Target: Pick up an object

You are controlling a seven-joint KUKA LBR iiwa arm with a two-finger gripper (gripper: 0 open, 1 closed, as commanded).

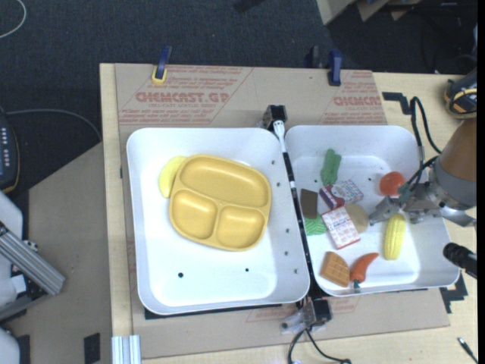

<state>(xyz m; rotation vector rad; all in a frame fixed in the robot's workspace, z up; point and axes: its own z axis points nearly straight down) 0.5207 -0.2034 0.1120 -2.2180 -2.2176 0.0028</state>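
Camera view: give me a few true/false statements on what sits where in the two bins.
1. The yellow divided tray lies in the left bin. True.
2. The corn cob lies in the left bin. False: it is in the right bin, below the gripper.
3. The green piece lies near the right bin's top edge. True.
4. The red tomato sits on the yellow tray. False: it is in the right bin, near the gripper.
5. Blue clamps hold the board's far edge. True.

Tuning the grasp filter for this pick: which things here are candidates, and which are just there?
Candidates, right bin: corn cob, red tomato, green piece, red pepper, cracker, printed packet; gripper among them.

Just there: yellow divided tray, left bin, clamps.
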